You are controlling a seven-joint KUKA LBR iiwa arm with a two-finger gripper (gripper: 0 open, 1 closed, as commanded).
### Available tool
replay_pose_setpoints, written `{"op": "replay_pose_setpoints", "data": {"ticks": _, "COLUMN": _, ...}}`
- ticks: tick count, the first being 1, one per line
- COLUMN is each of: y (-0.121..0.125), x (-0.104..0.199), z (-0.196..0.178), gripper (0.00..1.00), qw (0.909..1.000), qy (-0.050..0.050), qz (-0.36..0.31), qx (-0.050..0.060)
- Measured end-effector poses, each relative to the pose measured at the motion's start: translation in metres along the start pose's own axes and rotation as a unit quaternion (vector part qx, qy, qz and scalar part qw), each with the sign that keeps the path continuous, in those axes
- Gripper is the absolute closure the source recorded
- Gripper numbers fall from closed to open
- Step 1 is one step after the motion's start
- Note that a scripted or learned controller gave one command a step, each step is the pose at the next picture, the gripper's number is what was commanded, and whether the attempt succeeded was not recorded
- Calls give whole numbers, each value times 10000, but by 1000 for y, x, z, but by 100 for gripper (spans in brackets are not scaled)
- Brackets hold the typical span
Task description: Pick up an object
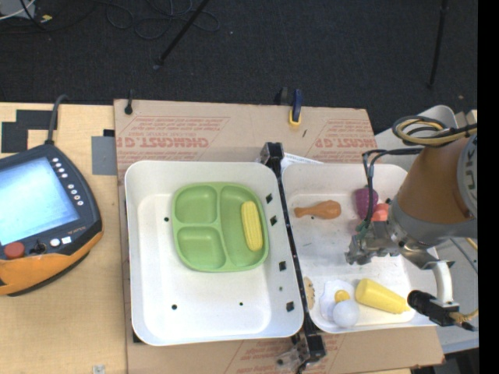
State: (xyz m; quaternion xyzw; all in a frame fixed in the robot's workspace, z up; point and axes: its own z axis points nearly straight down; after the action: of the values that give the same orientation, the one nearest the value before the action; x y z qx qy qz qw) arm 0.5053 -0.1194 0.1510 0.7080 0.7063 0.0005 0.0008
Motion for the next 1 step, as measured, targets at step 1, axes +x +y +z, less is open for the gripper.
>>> {"op": "replay_pose_setpoints", "data": {"ticks": 1, "y": -1, "x": -12, "z": -54, "gripper": 100, "qw": 10000, "qy": -2, "qz": 18, "qx": -2}}
